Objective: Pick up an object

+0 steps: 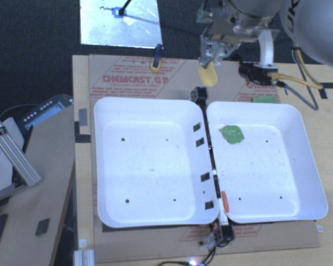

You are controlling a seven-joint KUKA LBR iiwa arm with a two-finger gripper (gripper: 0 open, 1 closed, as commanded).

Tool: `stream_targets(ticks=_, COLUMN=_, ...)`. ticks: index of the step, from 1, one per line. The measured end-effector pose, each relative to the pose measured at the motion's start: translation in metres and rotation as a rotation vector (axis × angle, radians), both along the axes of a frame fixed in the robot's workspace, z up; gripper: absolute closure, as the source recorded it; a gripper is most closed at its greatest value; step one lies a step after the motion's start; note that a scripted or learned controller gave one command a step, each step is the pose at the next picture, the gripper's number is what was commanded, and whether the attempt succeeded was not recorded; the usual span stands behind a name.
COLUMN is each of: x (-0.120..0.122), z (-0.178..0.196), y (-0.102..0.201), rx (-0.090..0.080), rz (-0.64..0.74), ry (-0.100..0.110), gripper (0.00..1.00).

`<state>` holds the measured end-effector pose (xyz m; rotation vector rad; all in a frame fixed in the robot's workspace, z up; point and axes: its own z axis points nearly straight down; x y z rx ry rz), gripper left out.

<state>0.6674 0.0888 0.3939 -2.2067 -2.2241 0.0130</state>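
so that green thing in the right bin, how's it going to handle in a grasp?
The green piece looks flat and thin on the right bin floor, so probably light and floppy. Little height shows for the claw to close on. Its irregular outline suggests it won't roll; a push would likely slide it.

One fixed camera looks down aslant on both white bins (155, 107).

white bins (150, 107): 2 | green object (231, 134): 1 | yellow object (208, 75): 1 | orange object (225, 201): 1
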Motion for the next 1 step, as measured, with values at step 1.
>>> stream_targets(ticks=1, x=-0.0636, z=-0.0727, y=-0.0132, rx=-0.001, rz=-0.008, ry=0.0, gripper=1.0)
